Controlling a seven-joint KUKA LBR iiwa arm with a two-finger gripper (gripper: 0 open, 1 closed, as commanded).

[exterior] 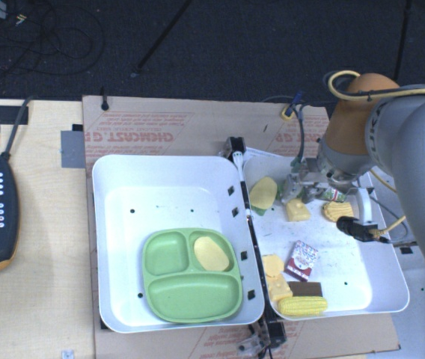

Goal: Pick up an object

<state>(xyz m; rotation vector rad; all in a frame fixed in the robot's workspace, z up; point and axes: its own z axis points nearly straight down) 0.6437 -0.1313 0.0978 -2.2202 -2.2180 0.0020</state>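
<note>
A small pale yellow wedge, like a toy block of cheese (pixel 297 211), lies near the top of the right bin (pixel 392 294), just below the gripper (pixel 302 189). It appears to be the piece the arm is going for, since the gripper hangs directly over it, close to the bin floor. The wedge is matte, blocky and light in color, with a slightly darker top edge. Whether the gripper is wide, narrow or touching the wedge cannot be told, because its metal parts blur together from this slanted overhead angle.

Just left of the wedge lies a rounded yellow-green toy fruit (pixel 263 194), near the wall that divides the bins. To the right of the wedge sits a yellow toy corn piece (pixel 337 211), partly beneath the wrist. Lower in the same bin are a small red and white packet (pixel 301 259), a yellow block (pixel 274 273), a dark brown bar (pixel 304 289) and a corn cob (pixel 300 306) against the bottom wall. These loose items are scattered, likely tipped in as picking targets.

The left bin (pixel 115 200) holds a green divided plate (pixel 191 277) with a pale yellow oval piece (pixel 212 254) resting in its upper right compartment.

The grey arm (pixel 399 155) with its orange band reaches in from the right. Both bins sit on a cardboard sheet (pixel 160 129) on the tabletop (pixel 33 305).
</note>
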